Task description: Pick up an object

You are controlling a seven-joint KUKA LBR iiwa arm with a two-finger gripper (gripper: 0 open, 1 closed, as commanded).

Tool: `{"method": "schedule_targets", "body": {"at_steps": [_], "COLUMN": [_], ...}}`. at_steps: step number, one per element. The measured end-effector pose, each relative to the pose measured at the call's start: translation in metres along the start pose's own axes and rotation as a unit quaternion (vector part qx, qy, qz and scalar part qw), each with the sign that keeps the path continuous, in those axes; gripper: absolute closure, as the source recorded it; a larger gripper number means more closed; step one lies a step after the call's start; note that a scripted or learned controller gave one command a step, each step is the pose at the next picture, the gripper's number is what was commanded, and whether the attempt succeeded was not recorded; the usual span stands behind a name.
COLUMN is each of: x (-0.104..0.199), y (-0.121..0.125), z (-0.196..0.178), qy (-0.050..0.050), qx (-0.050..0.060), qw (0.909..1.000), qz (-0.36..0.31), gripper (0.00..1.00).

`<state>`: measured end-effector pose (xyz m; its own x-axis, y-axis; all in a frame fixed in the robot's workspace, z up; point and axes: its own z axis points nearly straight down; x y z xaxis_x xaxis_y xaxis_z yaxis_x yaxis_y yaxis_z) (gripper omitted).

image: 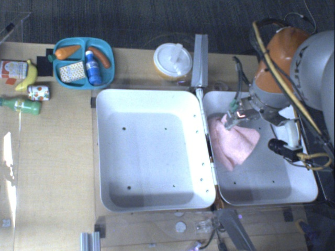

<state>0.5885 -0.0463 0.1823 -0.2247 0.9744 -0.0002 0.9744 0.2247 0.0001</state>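
My hand (236, 114) is down in the right bin (272, 190), near its far left corner, at the upper edge of a pink cloth (234, 143); a peak of the cloth rises to my fingertips and looks pinched between them, though the view is too small to be sure; the rest of the cloth lies crumpled along the bin's left wall; the left bin (152, 150) sits beside it, their rims touching; on the table (47, 182), at the far left corner, a blue divided tray (107, 72) holds toy foods; beside it lie a banana (29, 77), a small can (38, 92) and a green bottle (21, 105); a lidded white cup (172, 60) stands at the far edge behind the left bin.
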Motion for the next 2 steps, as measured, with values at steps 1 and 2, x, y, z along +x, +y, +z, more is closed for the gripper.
{"method": "schedule_targets", "body": {"at_steps": [1,2], "x": [0.000,-0.057], "y": [0.000,-0.008], "z": [0.000,0.088], "qy": [0.000,-0.001], "qx": [0.000,-0.003], "qw": [1.0000,0.9994], "qz": [0.000,-0.034], "gripper": [0.00,0.00]}}
